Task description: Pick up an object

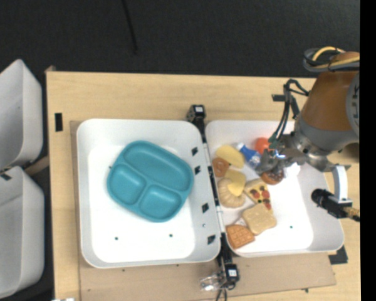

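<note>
The right bin holds a pile of toy food along its left side: a yellow wedge, a pale round piece, a pizza-like slice, a toast slice and an orange waffle square. A blue-and-white item and an orange-red piece lie near the bin's far side. My gripper reaches in from the right, low over a brown round item, just right of the blue-and-white item.
The left bin holds a teal three-compartment plate. A dividing ridge with black clips separates the bins. The right part of the right bin floor is bare white. Wooden bench surrounds both bins.
</note>
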Robot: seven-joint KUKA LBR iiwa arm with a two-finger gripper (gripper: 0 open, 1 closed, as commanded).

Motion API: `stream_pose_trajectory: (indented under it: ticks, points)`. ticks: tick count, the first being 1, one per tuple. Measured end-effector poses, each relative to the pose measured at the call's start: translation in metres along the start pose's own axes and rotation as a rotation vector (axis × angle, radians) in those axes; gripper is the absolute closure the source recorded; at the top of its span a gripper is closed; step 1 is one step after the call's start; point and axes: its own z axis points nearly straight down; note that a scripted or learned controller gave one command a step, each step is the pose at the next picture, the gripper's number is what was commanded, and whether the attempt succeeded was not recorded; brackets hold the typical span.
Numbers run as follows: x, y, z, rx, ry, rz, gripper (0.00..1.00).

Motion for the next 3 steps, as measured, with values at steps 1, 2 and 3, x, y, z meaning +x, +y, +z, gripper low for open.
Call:
stream_pose_trajectory:
  ticks: [1, 2, 3]
  points:
    - [-0.001, 0.002, -0.025, 0.002, 0.0, -0.003, 1.0]
    - [0.032, 0.041, -0.011, 0.004, 0.001, -0.007, 1.0]
    - [0.068, 0.081, -0.026, 0.001, 0.001, -0.007, 1.0]
